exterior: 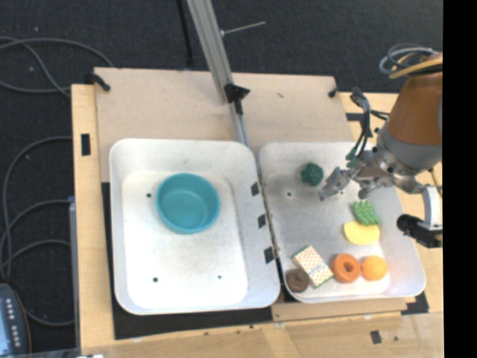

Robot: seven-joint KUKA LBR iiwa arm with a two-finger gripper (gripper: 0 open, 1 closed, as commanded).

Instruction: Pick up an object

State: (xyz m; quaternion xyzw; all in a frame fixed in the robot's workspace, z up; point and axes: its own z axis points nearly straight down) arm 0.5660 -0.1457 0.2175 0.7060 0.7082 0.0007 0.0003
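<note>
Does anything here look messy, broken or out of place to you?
Nothing stands out. The teal bowl sits upright in the left bin. The small toys in the right bin lie loosely scattered but whole, among them a patterned block lying at an angle. The gripper is over the right bin.

The grey arm (414,125) reaches leftward, pincer (333,185) tilted low.

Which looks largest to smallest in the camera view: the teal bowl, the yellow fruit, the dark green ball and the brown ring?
1. teal bowl, clearly the largest.
2. yellow fruit.
3. dark green ball and brown ring: they look about alike, so I do not rank them.
</note>
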